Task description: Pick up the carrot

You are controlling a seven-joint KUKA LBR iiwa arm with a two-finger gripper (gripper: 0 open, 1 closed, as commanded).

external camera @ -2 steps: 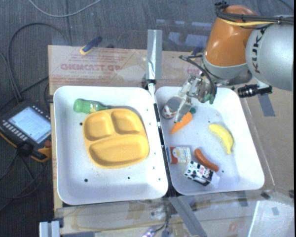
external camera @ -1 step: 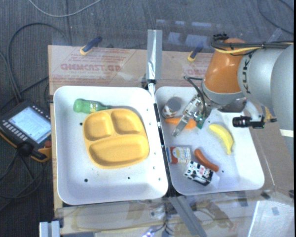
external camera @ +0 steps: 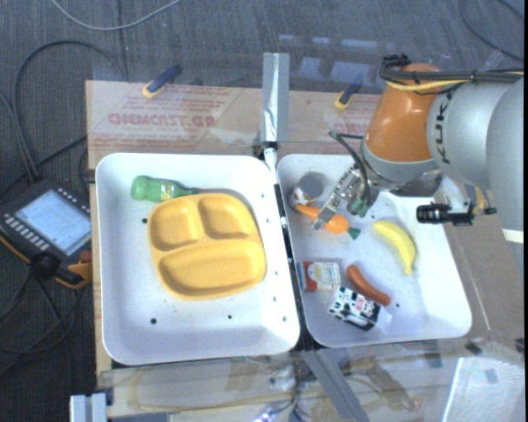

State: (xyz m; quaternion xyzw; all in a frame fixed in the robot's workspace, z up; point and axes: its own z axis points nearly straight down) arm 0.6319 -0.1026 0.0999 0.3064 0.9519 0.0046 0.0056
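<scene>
The orange tapered carrot [external camera: 324,218] lies in the right shallow white bin [external camera: 440,315], near its upper left corner, just beside a small grey round object [external camera: 311,185].

Risk: a slanted approach may pinch only the thick end, so the carrot could slip or roll toward the bin wall on lift.

The two-finger gripper [external camera: 334,209] touches the carrot from above. Whether its fingers are apart or clamped cannot be told; a secure hold is not confirmed.
</scene>
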